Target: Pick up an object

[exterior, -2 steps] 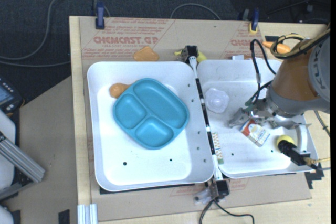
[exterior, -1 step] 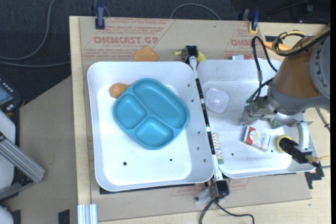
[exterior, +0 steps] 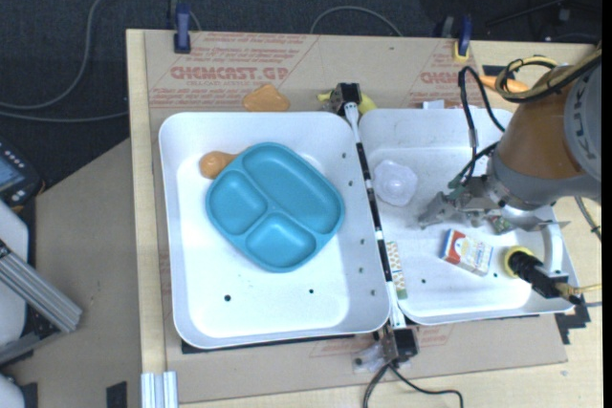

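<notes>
The step in hand looks like a reach for something in the right bin, and to do it well the gripper [exterior: 442, 210] should centre over one item and come straight down, keeping off the bin wall, so the fingers close on opposite sides rather than pushing the thing away.

Going left to right: the left bin [exterior: 191, 301] holds a blue divided plate [exterior: 274, 204] lying flat near its middle, with a small orange object [exterior: 212, 163] tucked against the plate's upper left edge. The right bin [exterior: 430, 301] holds a clear plastic cup [exterior: 393, 182] near its left wall, then the gripper low over the floor, and just beside it a small box [exterior: 467, 251] with red and white print. The fingers appear slightly parted and nothing sits between them; the box, the nearest candidate, lies just below and right of them.
</notes>
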`<action>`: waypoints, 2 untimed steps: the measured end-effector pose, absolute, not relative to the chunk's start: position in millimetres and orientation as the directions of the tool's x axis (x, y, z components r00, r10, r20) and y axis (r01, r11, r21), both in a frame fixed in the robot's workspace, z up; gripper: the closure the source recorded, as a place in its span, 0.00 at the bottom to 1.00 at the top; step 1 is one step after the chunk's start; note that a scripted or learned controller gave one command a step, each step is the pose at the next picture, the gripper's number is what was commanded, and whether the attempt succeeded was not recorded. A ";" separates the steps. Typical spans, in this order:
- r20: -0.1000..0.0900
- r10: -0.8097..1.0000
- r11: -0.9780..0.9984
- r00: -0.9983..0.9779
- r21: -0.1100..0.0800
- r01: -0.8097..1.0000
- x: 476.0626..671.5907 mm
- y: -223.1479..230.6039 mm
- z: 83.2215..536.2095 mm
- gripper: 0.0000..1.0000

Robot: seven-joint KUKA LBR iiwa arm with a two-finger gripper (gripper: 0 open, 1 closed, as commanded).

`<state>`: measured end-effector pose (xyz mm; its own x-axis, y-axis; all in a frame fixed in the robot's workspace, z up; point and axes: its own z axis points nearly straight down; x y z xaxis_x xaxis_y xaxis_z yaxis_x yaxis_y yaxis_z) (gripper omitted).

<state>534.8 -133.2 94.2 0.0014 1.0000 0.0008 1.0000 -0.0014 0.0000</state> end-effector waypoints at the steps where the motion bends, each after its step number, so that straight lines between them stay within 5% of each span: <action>1: 0.001 1.000 -0.004 0.004 -0.005 1.000 496.8 -160.3 83.8 0.00; 2: 0.000 1.000 -0.001 0.001 0.001 1.000 499.7 -158.1 94.6 1.00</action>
